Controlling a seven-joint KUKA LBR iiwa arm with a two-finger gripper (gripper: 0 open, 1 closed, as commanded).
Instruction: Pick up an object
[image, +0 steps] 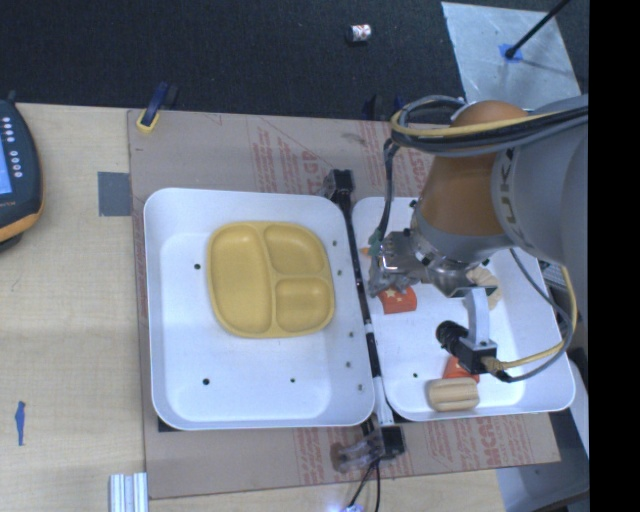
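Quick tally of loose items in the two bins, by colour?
Yellow: 1, the divided plate in the left bin.
Orange-red: 2, a block under the arm and a piece by the bun.
Tan: 1, the bun.
Total: 4 visible; the arm may hide more.

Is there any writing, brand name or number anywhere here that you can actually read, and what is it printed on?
No text here can be read for certain.
Red printing on the brown cardboard sheet under the bins: rows of lettering, too blurred to read.
Handheld control pad at the left edge: has a screen and buttons, characters too small to read.
Yellow divided plate: no markings.
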